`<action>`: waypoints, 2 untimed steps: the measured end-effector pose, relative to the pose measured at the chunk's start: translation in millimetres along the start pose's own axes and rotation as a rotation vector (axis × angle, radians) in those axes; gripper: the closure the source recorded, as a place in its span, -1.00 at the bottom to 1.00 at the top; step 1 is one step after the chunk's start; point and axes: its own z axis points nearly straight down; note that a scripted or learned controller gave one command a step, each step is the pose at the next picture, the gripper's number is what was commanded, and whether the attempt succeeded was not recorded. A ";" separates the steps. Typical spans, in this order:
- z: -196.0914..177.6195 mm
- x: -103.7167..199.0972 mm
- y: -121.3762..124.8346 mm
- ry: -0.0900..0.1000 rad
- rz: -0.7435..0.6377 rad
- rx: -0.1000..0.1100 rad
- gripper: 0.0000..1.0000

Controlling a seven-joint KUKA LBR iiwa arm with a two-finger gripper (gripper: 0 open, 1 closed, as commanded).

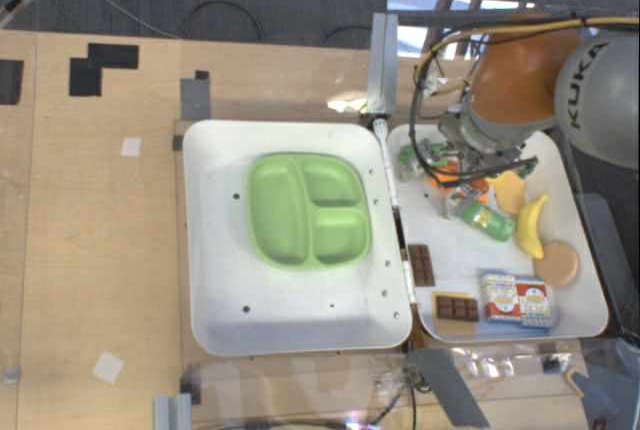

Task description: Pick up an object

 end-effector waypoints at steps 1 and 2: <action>-0.6 41.6 -1.9 0.002 -0.334 0.000 -1.00; -16.4 34.9 -2.1 -0.012 -0.332 0.010 1.00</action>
